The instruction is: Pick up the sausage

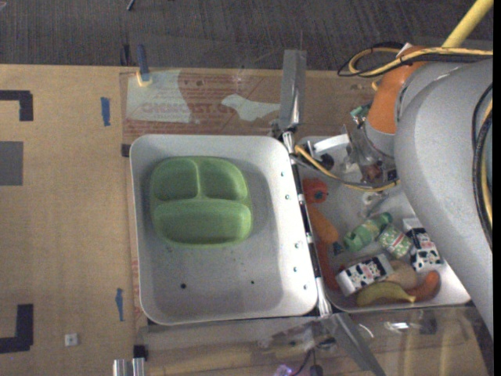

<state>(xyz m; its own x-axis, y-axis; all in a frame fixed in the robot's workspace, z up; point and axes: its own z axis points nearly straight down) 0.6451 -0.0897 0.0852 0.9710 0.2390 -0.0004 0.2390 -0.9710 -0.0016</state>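
The sausage [428,285], a short reddish-brown curved piece, lies at the near right corner of the right bin [338,142], beside a yellow banana [383,294]. The gripper [366,167] hangs over the far part of that bin, under the orange band and the big grey arm [442,155], with yellow cables around it. It stands well away from the sausage, toward the bin's far side. The arm hides the bin's right part.
An orange carrot [319,214], a green bottle [366,231] and two cow-print cartons [364,273] [423,250] lie in the right bin. The left bin [235,280] holds a green divided plate [200,200]. A metal divider [305,225] separates the bins.
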